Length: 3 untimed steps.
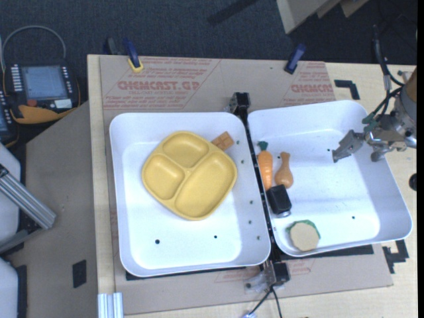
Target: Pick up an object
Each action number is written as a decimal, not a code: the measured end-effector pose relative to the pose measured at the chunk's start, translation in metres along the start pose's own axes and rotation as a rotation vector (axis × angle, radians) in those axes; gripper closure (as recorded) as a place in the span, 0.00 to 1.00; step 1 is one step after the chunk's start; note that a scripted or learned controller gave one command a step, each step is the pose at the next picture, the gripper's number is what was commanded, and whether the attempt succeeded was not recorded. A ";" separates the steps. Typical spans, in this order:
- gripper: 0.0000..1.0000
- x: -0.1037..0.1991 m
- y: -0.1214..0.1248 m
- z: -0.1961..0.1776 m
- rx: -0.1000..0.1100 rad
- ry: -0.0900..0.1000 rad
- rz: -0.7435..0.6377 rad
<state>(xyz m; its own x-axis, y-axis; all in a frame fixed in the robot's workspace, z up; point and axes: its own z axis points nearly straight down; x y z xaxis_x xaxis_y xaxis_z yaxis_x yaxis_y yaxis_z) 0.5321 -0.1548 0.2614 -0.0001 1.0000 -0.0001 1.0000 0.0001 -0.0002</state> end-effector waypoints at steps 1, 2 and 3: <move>0.00 0.006 -0.005 0.044 0.001 0.001 0.001; 0.00 0.001 -0.008 0.088 0.007 0.002 0.001; 0.00 0.008 -0.009 0.150 0.008 0.003 0.000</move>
<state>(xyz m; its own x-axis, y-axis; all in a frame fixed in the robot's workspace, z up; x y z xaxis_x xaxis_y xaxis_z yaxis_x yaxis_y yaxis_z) 0.5234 -0.1465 0.1110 -0.0001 1.0000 0.0030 1.0000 0.0001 -0.0082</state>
